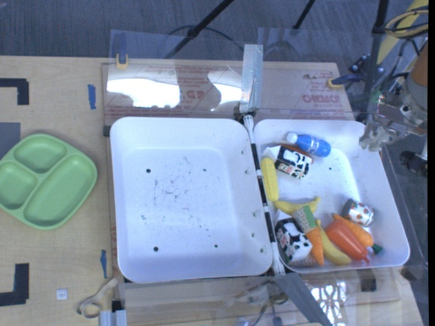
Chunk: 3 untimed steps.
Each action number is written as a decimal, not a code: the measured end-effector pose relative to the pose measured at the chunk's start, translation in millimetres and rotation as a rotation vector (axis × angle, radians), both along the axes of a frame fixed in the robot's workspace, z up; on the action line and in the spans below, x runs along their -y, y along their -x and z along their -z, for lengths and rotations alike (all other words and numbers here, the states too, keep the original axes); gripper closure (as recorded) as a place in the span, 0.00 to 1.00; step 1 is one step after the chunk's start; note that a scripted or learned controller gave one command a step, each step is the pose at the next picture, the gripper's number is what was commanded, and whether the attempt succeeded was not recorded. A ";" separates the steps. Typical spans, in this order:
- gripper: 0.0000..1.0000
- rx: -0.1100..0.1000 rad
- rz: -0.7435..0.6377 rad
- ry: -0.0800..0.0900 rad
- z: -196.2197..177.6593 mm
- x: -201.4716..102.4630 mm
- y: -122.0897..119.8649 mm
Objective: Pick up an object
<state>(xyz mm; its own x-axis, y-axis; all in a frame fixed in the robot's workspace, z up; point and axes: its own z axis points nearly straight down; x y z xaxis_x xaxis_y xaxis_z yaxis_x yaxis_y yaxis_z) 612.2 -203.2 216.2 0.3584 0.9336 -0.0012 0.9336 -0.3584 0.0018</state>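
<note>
corn: the yellow plastic corn cob [270, 179] lies along the right bin's [391, 195] left wall; light, stiff, pinch mid-length
bottle: the small blue plastic bottle [309, 144] near the back looks slick and rolly
carrot: the orange toy carrot [348, 240] sits front right, chunky, easy grab
gripper [372, 138]: parked over the right rim, can't tell its state tbh

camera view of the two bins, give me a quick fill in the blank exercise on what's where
1. The toys lie in the ____ bin.
2. The divided plate on the bench is ____ in colour.
3. The blue bottle lies near that bin's ____ edge.
4. The corn cob lies along that bin's ____ wall.

Missing words: right; green; far; left
</note>
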 end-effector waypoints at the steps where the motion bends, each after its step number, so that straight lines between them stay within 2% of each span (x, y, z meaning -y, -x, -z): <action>1: 1.00 -0.001 0.373 -0.001 36.2 -1.0 -54.9; 2: 1.00 -0.001 0.924 -0.002 0.8 8.4 -45.2; 3: 1.00 -0.002 0.999 -0.002 -7.0 17.9 -46.4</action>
<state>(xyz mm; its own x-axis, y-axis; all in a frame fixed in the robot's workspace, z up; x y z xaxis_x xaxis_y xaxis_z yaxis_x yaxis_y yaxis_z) 658.7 -221.0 223.2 0.9790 0.2039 -0.0013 0.2039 -0.9790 -0.0006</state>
